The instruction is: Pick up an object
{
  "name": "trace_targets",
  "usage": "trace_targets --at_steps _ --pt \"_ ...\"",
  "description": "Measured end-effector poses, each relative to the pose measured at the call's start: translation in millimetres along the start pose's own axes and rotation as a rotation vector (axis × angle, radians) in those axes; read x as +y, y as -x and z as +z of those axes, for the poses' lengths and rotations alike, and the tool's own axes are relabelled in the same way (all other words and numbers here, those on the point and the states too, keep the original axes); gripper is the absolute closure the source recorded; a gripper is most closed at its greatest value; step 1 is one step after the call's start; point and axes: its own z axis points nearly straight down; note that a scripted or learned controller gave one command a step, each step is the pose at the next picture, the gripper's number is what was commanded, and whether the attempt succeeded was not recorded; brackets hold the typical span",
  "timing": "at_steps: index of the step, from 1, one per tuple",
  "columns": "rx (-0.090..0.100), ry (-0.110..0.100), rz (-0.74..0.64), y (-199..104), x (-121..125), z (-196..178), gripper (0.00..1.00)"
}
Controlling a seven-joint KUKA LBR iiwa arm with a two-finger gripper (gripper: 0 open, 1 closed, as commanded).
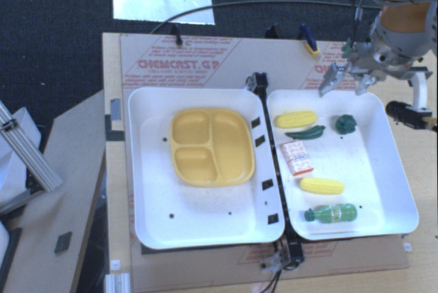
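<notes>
Right white bin (390,168): green bottle (332,213) lying flat, yellow label; tool (347,81) spread apart, nothing gripped

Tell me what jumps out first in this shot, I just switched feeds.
The yellow divided tray dominates the left bin. The right bin holds small items: two corn cobs, a green bottle and a red-and-white box. The gripper hovers open above that bin's far edge, holding nothing.
</notes>
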Motion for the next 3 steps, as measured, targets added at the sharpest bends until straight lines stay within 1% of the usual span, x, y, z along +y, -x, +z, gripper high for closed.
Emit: trace_targets --at_steps 1,2,3 --pt "-0.001 0.011 -0.002 0 2 -7 0.00" --pt "-0.001 0.006 -0.001 -6 2 54 0.00" --pt "-0.001 0.006 0.001 0 3 116 0.00"
